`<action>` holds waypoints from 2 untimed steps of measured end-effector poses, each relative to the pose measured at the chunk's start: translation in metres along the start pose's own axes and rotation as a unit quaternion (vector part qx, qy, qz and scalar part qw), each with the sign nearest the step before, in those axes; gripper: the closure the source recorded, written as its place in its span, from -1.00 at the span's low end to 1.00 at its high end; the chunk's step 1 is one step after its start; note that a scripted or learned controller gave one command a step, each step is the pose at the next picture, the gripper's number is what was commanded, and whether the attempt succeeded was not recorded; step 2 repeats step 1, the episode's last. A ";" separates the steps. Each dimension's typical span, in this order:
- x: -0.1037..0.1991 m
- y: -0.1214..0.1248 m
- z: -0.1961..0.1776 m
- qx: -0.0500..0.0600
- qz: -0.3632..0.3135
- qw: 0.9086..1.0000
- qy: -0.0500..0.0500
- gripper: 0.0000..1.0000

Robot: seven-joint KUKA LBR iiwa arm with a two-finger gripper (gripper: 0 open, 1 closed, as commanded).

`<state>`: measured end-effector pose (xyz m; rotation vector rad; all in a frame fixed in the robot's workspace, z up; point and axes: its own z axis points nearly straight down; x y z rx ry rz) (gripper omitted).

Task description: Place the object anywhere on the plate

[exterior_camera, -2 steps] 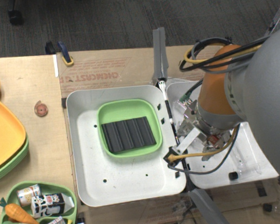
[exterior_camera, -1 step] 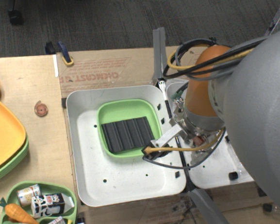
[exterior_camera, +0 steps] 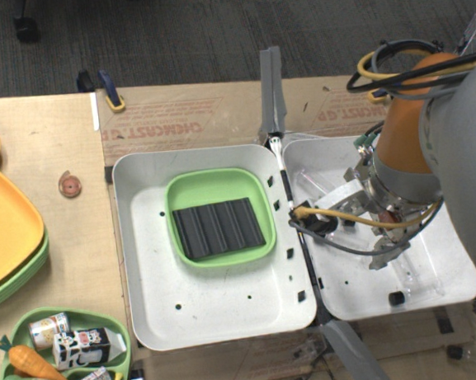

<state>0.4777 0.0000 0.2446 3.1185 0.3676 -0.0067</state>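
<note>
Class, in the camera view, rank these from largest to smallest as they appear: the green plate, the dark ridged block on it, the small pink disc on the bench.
1. Green plate
2. Dark ridged block
3. Pink disc, clearly the smallest

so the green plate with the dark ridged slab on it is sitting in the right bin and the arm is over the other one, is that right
Not quite. The camera view shows the green plate, with the dark ridged slab on it, sitting in the left bin, not the right one. The arm is over the other bin, the right bin.
</note>
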 end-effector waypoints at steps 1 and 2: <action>0.048 -0.056 0.054 0.000 0.019 1.000 -0.001 -1.00; 0.048 -0.056 0.054 0.000 0.019 1.000 -0.001 -1.00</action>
